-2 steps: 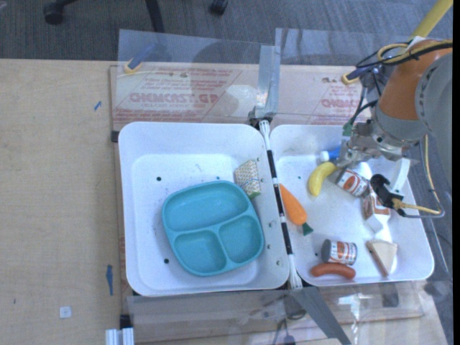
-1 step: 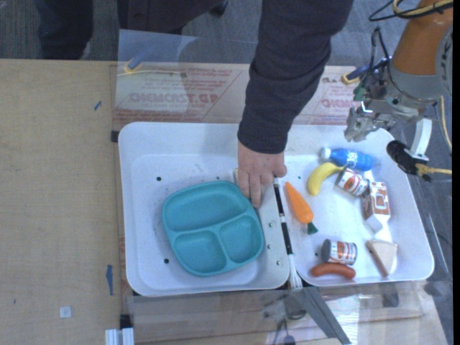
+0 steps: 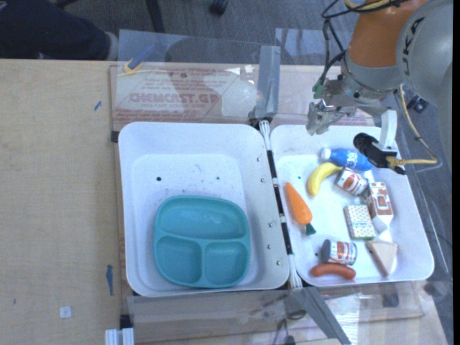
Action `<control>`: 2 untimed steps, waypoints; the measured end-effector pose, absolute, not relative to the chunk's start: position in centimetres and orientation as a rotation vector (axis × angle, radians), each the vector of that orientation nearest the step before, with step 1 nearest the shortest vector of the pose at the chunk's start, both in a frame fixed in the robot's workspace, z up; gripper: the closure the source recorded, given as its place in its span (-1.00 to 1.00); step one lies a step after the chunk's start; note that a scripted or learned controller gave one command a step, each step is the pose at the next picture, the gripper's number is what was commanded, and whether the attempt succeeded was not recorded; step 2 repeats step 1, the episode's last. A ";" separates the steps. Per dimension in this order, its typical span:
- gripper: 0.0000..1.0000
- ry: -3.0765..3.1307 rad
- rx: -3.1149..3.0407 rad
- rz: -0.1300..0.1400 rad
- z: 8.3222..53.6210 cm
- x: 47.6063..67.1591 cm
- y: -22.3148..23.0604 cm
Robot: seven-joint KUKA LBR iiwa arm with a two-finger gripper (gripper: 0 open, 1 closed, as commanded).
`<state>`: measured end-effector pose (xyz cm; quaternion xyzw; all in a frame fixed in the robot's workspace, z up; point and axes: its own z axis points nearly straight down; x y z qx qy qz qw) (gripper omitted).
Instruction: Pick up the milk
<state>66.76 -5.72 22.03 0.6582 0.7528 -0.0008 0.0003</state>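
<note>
- I am looking down at a slant on 2 shallow white bins side by side on a wooden bench.
- The left bin (image 3: 136, 149) holds 1 teal divided plate (image 3: 203, 241) with 3 compartments, lying flat toward the near side.
- The right bin (image 3: 287, 146) holds a loose scatter of toy food, lying as if tipped in rather than arranged.
- The milk (image 3: 380, 201), a small white and red-brown carton, lies on its side near the right wall of the right bin.
- Just beside the milk on its left sit a red and white can (image 3: 351, 182) and a flat cracker (image 3: 359, 221); I judge this crowding leaves little room for fingers.
- Also in that bin: a yellow banana (image 3: 320, 178), a blue and white bottle (image 3: 346, 157), an orange carrot (image 3: 298, 205), a second can (image 3: 339, 252), a red sausage (image 3: 333, 271) and a sandwich wedge (image 3: 383, 256).
- The grey arm with its orange band (image 3: 381, 27) reaches in from the right, wrist pointing down.
- The gripper (image 3: 321, 121) hangs over the far edge of the right bin, well apart from the milk and above the objects.
- Nothing sits between its fingers; whether they are open or closed I cannot tell.
- I judge the pick has not begun; the gripper must travel toward the near right.
</note>
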 end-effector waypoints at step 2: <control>1.00 2.147 2.300 -0.006 23.4 58.6 -9.2</control>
